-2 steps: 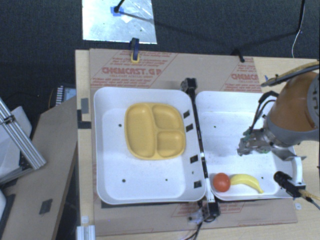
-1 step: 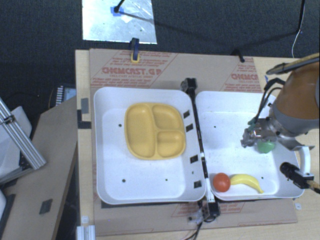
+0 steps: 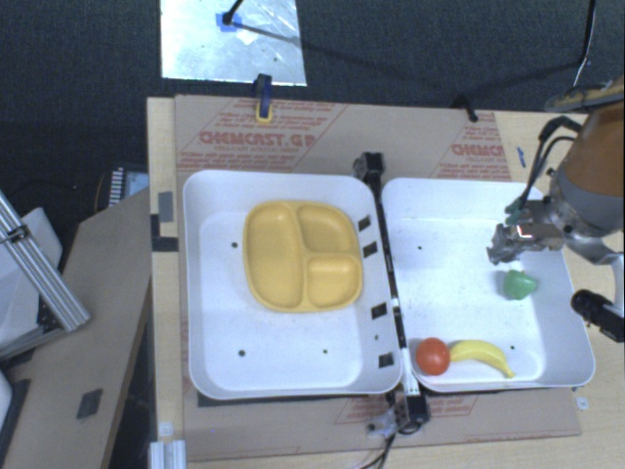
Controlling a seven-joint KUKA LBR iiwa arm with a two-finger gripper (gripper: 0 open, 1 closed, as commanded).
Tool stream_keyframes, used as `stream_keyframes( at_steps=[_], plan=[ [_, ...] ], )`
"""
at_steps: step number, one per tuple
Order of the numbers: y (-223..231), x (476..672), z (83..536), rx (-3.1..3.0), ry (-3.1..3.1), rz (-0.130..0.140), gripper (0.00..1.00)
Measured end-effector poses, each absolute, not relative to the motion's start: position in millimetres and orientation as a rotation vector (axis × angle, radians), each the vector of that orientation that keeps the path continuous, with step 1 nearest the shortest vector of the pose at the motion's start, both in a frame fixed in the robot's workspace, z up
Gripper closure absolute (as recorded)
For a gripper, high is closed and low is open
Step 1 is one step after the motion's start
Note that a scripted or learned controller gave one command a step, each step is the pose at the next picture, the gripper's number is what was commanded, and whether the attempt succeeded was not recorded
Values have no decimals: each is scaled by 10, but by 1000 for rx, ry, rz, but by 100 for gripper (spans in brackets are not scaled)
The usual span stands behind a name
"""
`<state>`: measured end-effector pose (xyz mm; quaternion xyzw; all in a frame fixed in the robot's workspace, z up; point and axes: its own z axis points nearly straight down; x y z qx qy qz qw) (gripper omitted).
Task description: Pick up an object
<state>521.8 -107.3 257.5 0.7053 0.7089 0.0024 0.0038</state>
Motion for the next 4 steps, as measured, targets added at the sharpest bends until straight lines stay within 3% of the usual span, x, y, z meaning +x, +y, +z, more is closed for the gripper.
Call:
stream_keyframes(
  at_steps=[2, 4],
  plan=[
    [85, 5427, 2318, 2210, 2234, 4, 100],
    [1022, 5555, 2363, 2211, 2232, 4, 100]
  ],
)
